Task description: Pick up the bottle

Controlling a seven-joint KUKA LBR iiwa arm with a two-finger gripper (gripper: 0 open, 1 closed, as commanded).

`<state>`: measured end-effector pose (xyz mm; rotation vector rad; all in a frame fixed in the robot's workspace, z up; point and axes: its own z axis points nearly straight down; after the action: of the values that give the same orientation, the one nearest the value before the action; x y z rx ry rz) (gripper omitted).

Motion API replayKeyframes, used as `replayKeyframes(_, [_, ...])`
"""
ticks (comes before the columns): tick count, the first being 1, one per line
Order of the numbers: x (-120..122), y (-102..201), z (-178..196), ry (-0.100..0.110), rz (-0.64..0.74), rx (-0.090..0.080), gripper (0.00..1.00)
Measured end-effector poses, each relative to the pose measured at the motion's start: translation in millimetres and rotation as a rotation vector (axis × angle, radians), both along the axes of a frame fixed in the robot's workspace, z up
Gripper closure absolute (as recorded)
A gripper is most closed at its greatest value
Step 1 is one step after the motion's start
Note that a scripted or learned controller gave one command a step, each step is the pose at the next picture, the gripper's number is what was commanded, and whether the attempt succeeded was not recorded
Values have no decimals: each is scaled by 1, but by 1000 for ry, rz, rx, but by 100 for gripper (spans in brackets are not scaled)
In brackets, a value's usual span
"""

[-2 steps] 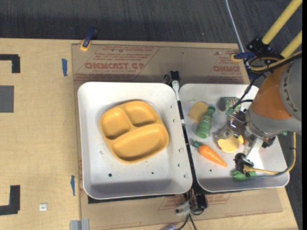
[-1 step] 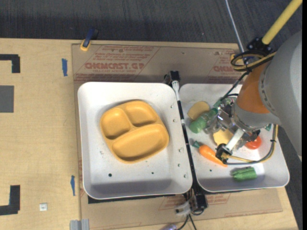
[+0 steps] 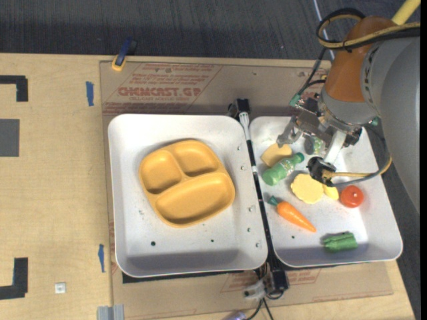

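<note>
Crowding the green bottle (image 3: 281, 171) are a yellow wedge (image 3: 275, 154) and carrot (image 3: 294, 216); pincer (image 3: 308, 145) spread apart above.

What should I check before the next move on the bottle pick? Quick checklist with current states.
1. Bottle located: ok, green, lying in the right bin near its left wall.
2. Gripper over the bottle: not ok, it sits above and to the right of it.
3. Bottle between the fingers: not ok, it lies apart from them.
4. Finger opening: cannot tell, wrist hardware hides it.
5. Room around the bottle: not ok, a tan piece touches it and a yellow piece lies close.
6. Cable clear of the path: cannot tell, it trails across the bin by the tomato.
</note>
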<state>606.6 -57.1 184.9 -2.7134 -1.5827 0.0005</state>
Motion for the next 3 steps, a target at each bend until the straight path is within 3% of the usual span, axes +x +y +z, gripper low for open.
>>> replayKeyframes(1, [-16, -35, -99, 2, -245, 1, 0])
replayKeyframes(2, [-15, -35, -88, 0, -243, 0, 100])
replayKeyframes(3, [-38, -35, -98, -5, -325, 0, 100])
